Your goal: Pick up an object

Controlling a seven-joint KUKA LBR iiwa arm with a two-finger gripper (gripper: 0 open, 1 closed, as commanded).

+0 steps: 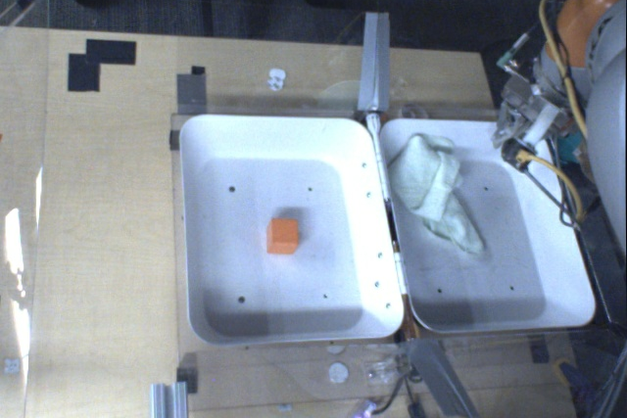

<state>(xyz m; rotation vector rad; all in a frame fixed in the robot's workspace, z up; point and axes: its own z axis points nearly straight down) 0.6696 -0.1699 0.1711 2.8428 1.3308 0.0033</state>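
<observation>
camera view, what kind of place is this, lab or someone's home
Most likely a robotics lab or test cell. Two white bins sit side by side on a wooden bench, the left bin holding an orange cube, the right bin a crumpled cloth, and a cabled robot arm reaches in.

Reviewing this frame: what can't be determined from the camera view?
- Gripper: its state is lost in cables and glare at the right bin's far corner.
- Arm: cut off by the right edge.
- Cloth: crumpled, so anything under it is hidden.
- Orange cube: too small to show its surface or material.
</observation>
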